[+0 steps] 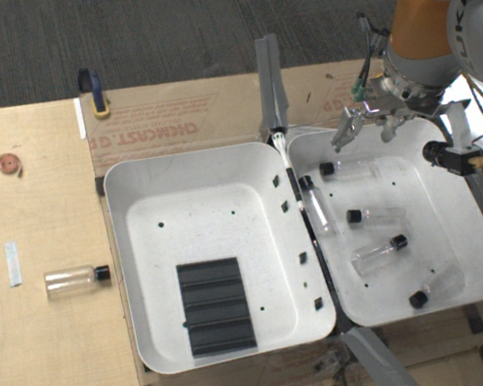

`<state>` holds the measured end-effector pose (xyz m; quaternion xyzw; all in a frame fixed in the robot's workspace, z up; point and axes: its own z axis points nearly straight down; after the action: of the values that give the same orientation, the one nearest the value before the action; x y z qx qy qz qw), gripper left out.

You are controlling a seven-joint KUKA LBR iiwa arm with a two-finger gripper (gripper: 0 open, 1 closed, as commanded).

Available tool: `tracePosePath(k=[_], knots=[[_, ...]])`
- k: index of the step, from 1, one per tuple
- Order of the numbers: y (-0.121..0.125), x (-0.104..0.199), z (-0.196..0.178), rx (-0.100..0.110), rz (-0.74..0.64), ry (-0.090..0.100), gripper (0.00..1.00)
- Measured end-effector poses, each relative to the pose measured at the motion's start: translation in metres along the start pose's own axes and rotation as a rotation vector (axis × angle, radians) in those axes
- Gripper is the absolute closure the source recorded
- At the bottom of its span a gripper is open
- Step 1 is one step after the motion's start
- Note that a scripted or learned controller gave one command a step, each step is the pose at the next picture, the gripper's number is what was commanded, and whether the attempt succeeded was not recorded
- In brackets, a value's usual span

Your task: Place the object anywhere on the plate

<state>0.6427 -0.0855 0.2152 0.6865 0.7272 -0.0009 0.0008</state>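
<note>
You have two white bins side by side: the left bin (141, 249) holds one dark ribbed plate (215, 306), and the right bin (465, 225) holds five clear vials with black caps, one (379, 253) near its middle. A sixth vial (75, 278) lies on the surface left of the left bin. The hand (374, 124) hovers over the right bin's far rim, fingers spread and holding nothing.

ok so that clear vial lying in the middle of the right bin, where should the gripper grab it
Grip the clear vial across its transparent body, coming straight down from above. It lies on its side, black cap toward the bin's right, so fingers should close across its narrow width, not along its length.
</note>
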Motion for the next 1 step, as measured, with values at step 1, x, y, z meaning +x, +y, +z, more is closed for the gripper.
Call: tracePosePath(k=[1], knots=[[-0.0241,-0.0909,-0.0886,0.0,-0.072,0.0,0.0]])
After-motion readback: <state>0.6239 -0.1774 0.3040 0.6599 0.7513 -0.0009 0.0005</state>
